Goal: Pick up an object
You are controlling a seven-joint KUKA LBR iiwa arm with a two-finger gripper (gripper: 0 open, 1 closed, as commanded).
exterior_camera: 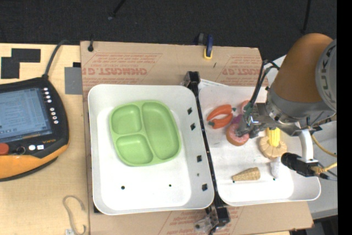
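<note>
The hand point(246, 125) hangs right over the round pink disc point(238, 135), beside the orange pliers point(220, 115); its grip I cannot tell

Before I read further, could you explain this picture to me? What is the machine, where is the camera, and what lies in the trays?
One camera looks down at a slant on a bench with two white bins. The arm, grey and orange, reaches in from the right. Its gripper hangs low over the right bin, above a pink round object; I cannot tell whether it holds anything. That bin also has an orange toy, a yellow piece and a cone. The left bin holds a green divided plate. At far left lies a control tablet.
</note>
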